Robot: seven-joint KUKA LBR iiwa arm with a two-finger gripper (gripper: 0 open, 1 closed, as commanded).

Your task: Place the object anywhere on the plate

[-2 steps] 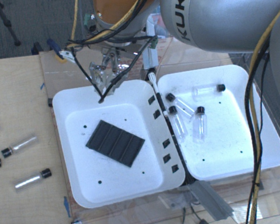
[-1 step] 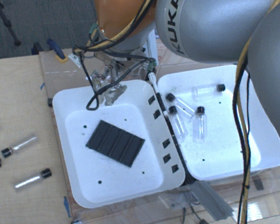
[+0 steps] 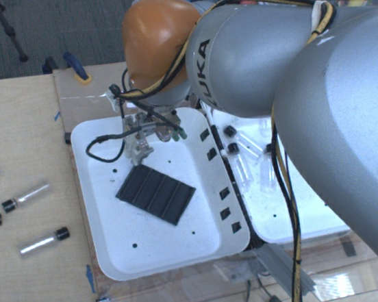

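The big grey KUKA arm (image 3: 319,88) is looming nearest, its gripper (image 3: 141,146), jaw state I cannot tell, hovering at the back edge of the black ribbed rectangular plate (image 3: 156,194) lying mid-left white bin (image 3: 109,250), so placement is seemingly pending.

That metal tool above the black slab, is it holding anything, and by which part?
It cannot be told. The tool hangs just above the black plate's upper corner in the left bin, with nothing visibly in it.

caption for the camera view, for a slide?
KUKA arm's end effector poised over the left white bin, just above a dark ribbed plate; clear vials lie in the right bin.
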